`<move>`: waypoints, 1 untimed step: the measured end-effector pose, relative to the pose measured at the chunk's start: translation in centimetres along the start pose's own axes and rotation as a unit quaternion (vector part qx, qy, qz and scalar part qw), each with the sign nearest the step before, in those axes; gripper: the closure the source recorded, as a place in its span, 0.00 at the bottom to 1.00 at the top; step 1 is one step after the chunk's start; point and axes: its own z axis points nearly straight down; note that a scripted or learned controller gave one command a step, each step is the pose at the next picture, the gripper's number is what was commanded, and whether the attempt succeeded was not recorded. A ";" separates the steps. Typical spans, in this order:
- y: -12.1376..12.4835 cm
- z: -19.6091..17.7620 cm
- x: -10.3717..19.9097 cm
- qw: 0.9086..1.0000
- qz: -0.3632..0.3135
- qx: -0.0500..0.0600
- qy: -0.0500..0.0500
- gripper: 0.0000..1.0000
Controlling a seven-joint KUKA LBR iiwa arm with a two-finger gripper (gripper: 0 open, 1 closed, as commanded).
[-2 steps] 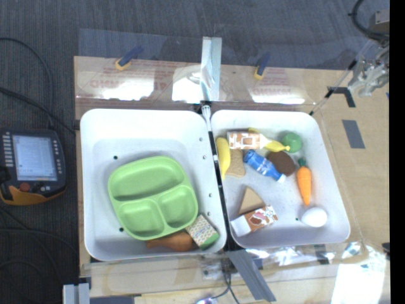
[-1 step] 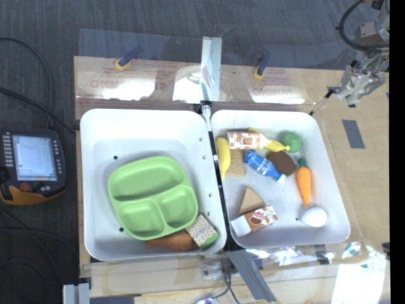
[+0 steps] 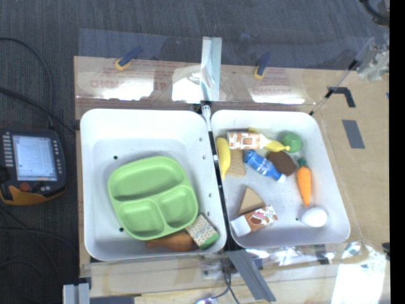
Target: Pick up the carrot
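Camera view | carrot [image 3: 304,183] in right bin [image 3: 329,170] | beside egg [image 3: 314,217]

Carrot [image 3: 305,184]: orange. Divided plate [image 3: 154,197]: light green. Bins [image 3: 95,170]: white. Banana [image 3: 223,157]: yellow. Bottle [image 3: 262,164]: blue. Egg [image 3: 314,217]: white. Round fruit [image 3: 291,142]: green. Small carton [image 3: 254,220]: white with brown print. Surface [image 3: 367,189]: tan.
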 end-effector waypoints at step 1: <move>0.0 -1.1 0.0 0.999 -0.045 -0.003 -0.001 1.00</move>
